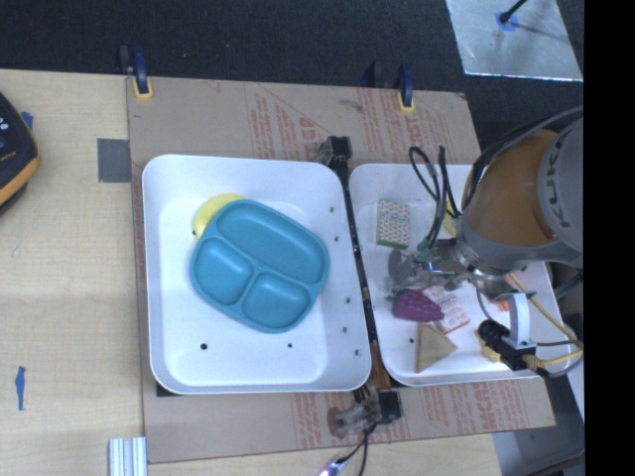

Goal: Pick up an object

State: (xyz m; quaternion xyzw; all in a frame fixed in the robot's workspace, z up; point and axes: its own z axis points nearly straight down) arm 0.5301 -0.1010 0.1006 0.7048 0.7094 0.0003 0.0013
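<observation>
A single fixed camera looks down from above the bench [69, 296] at a slant, far enough back to take in both white bins whole. The left bin [169, 266] sits near the middle of the view; the right bin [397, 370] lies beside it, toward the right edge. Dark floor [248, 18] fills the top strip, so the camera faces toward the bench's far side. The arm [516, 201] enters from the right, large and close to the lens, covering part of the right bin.

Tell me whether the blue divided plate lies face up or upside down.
Face up: the blue divided plate shows its three hollow compartments to the camera, lying in the left bin.
</observation>
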